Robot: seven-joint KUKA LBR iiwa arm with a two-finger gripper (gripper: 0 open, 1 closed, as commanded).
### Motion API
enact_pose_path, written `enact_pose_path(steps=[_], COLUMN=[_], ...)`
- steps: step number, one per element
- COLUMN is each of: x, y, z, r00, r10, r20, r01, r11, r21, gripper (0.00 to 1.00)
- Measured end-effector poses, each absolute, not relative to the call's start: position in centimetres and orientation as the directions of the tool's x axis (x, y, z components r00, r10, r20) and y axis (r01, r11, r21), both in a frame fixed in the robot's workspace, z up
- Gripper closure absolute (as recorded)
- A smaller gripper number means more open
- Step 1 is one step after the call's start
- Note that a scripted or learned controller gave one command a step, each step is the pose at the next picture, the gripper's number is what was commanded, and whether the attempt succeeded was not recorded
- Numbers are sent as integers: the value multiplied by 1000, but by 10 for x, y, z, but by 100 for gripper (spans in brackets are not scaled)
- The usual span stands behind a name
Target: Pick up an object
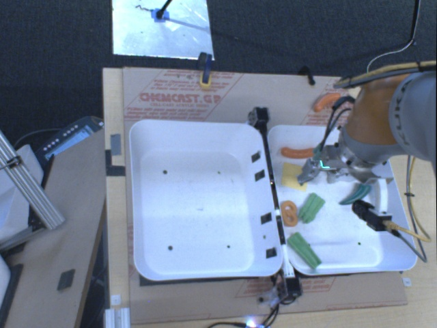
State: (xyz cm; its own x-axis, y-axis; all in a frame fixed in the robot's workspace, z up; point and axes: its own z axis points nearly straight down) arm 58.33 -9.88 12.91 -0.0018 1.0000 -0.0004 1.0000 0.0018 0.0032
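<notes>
My gripper point(306, 173) hangs low over the right bin point(355, 248), reaching in from the right, its tip beside a yellow block point(291, 177). Just behind it lies an orange sausage-shaped piece point(296, 152). An orange ring point(289, 212) and a green ridged piece point(312, 207) lie in front of the gripper. Another green piece point(304, 250) rests near the bin's front left corner. A teal curved object point(356, 193) sits under the wrist on the right. I see nothing held in the gripper.
The left bin point(198, 126) stands beside the right one, with black clips point(259, 175) along the shared wall. An orange object point(326, 102) lies on the board behind the right bin. Cables point(403, 232) trail off the arm over the bin's right side.
</notes>
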Motion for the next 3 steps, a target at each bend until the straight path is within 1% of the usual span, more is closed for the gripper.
enact_pose_path(steps=[1, 2, 3], x=[592, 593, 641], y=[-85, -86, -36], z=[82, 95, 223], r00=[-5, -4, -11], r10=[1000, 1000, 1000], r20=[1, 0, 1], r01=[1000, 1000, 1000], r11=[5, 4, 11], r21=[-2, 3, 19], gripper=[0, 100, 100])
